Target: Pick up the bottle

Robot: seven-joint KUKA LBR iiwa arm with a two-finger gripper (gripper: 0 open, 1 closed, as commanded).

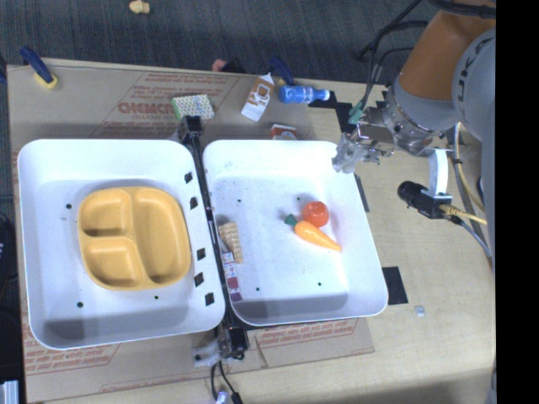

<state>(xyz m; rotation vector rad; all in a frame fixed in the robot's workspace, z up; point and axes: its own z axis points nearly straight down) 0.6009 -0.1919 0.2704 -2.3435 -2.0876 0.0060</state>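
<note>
The bottle [301, 95], blue with a paler end pointing to the view's right, lies on its side on the worktop [438, 310], outside both bins and just past the far rim of the right bin [362, 268]. The hand [344, 162] hangs over that bin's far right corner, near the bottle but apart from it. Whether the hand is released or clenched cannot be told from this angle.

Several things crowd the bottle. A small carton [258, 98] stands tilted just to its left, and a blue clamp [280, 71] sits just behind it. A little red and white packet [284, 130] lies at the bin's far rim, between the bottle and the bin. Further left is a green patterned packet [193, 106], with a black clip [192, 125] below it where the two bins meet.

Inside the right bin a carrot [318, 236] lies at a slant, with a red tomato [315, 212] touching its upper side. A ridged tan wafer [230, 241] lies against the bin's left wall. The left bin [34, 251] holds a yellow divided plate [135, 236]. Another blue clamp [38, 66] grips the worktop's far left corner. Brown cardboard [126, 99] lies under the bins.
</note>
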